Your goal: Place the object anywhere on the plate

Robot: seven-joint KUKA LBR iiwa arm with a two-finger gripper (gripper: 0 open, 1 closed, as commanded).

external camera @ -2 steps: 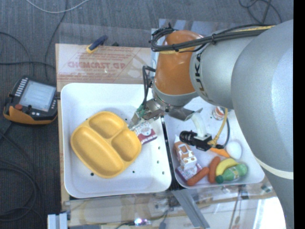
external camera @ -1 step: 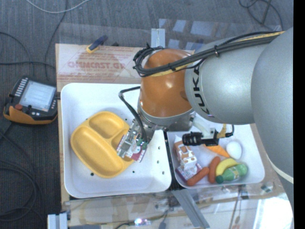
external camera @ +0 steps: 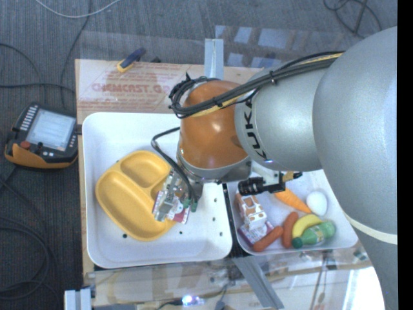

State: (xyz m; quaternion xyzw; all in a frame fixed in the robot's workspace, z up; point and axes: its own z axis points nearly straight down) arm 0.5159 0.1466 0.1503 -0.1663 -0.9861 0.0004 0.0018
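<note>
Plate (external camera: 129, 196) first: it is yellow, with compartments, and it lies in the left bin (external camera: 103, 134) a little tilted toward the lower left, so its right edge comes near the middle of the bin. Further left, outside the bench, a control pendant (external camera: 42, 137) rests on the grey carpet, probably put there only to be out of the way.

Just over the right edge of the plate hangs the gripper (external camera: 171, 202). Something small with red and pale colours is seen at its tip, touching or almost touching the plate rim, but it is blurred. I cannot tell if this is the object for the task or a part of the tool, and I cannot tell if the gripper is released or clenched. My judgement is that the arm is at the placing step, because the tip is directly above the plate and low.

Above it, the orange band (external camera: 210, 128) and the large grey arm (external camera: 322, 115) cover much of the right bin (external camera: 345, 241). At the bottom of that bin several toy foods lie close together: a small carton (external camera: 251, 215), a carrot (external camera: 293, 201), a white egg (external camera: 317, 203), a red sausage (external camera: 289, 228) and a green and yellow bottle (external camera: 313, 231). They seem to be waiting as a stock for later picks.
</note>
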